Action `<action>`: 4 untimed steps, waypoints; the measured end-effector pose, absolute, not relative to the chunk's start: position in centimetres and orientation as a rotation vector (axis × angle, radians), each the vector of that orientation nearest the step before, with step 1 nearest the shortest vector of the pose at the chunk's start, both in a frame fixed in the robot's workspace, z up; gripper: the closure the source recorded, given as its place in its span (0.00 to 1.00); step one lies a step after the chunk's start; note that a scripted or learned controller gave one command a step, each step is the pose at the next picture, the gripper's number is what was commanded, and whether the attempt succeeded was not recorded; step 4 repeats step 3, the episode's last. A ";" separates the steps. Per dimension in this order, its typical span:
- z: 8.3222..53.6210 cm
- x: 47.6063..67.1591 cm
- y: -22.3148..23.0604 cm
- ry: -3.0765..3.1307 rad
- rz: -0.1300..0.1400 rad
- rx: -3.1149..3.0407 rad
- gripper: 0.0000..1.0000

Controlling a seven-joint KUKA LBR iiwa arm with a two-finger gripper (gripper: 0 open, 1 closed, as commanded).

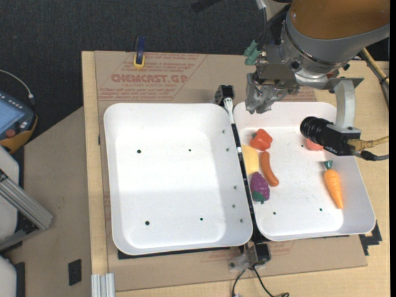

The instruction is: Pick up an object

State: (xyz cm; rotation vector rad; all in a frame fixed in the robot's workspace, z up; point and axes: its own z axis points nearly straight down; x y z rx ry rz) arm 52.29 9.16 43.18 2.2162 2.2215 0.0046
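Observation:
My gripper hangs over the far left corner of the right bin, above and just behind a red pepper. Nothing shows between its fingers. Below the pepper lie a yellow piece, an orange-brown sausage and a purple eggplant-like piece, all along the bin's left side. A carrot lies near the right side. A pinkish-red object peeks out from under the black camera.
The left bin sits beside the right one, with black clips at the seam's far end and near end. A black camera on a white bracket overhangs the right bin. A cardboard sheet underlies both bins.

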 end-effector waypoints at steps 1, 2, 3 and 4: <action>51.5 49.0 13.4 2.225 0.017 2.212 1.00; 52.1 49.1 13.3 2.222 0.006 2.217 1.00; 53.1 49.2 13.3 2.222 0.009 2.215 1.00; 53.1 49.2 13.3 2.222 0.009 2.215 1.00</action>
